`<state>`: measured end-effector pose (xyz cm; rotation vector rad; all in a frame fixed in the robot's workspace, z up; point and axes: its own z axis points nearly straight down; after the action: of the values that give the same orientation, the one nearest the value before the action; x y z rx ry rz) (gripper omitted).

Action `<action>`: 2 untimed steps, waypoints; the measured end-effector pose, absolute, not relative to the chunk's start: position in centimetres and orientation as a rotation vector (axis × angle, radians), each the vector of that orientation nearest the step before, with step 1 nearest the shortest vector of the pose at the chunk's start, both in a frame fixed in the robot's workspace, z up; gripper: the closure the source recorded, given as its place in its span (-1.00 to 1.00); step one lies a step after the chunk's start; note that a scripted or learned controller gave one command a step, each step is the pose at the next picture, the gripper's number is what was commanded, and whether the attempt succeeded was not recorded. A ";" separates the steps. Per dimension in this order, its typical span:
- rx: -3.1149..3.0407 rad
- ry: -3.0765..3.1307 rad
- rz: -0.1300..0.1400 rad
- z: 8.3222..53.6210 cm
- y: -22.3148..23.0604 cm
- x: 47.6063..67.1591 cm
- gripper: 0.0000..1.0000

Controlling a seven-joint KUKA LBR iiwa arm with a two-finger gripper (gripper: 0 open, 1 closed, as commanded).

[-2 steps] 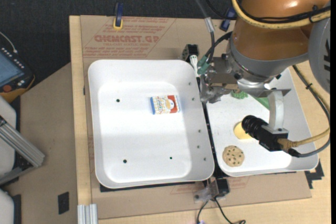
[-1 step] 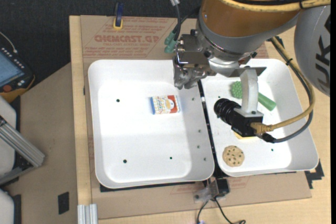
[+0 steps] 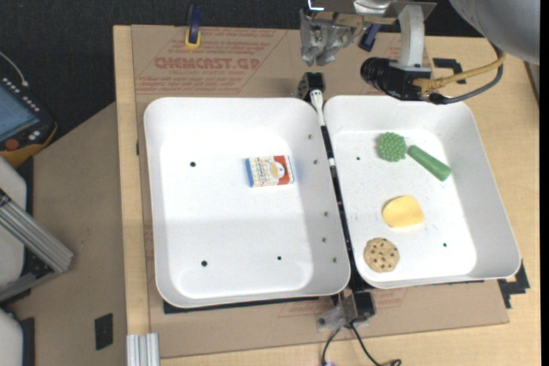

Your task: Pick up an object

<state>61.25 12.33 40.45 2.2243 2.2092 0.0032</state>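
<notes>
- My claw [image 3: 322, 47] is hanging above the far edge of the bench, over the cardboard just beyond the seam where the two bins meet.
- I can't tell if my claw is released or clenched, too small and blurry; nothing is showing in it.
- Left bin [image 3: 171, 210] is holding a small carton [image 3: 270, 171], blue sides with a white and red face, lying flat a bit right of centre.
- Right bin [image 3: 489, 210] is holding three things, all apart from each other.
- Green brush [image 3: 410, 153] is lying at the far side, round bristle head left, handle pointing right and nearer.
- Yellow lump [image 3: 402, 212] is sitting mid-bin.
- Cookie [image 3: 381, 254] is sitting at the near left corner.
- Every object is lying well away from my claw.
</notes>
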 end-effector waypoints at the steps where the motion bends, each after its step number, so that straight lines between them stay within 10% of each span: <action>1: 2.217 2.218 0.007 41.8 12.7 60.8 1.00; 2: 2.215 2.217 0.010 42.8 12.8 60.9 1.00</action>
<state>60.86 12.80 42.79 2.2152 2.2172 0.0102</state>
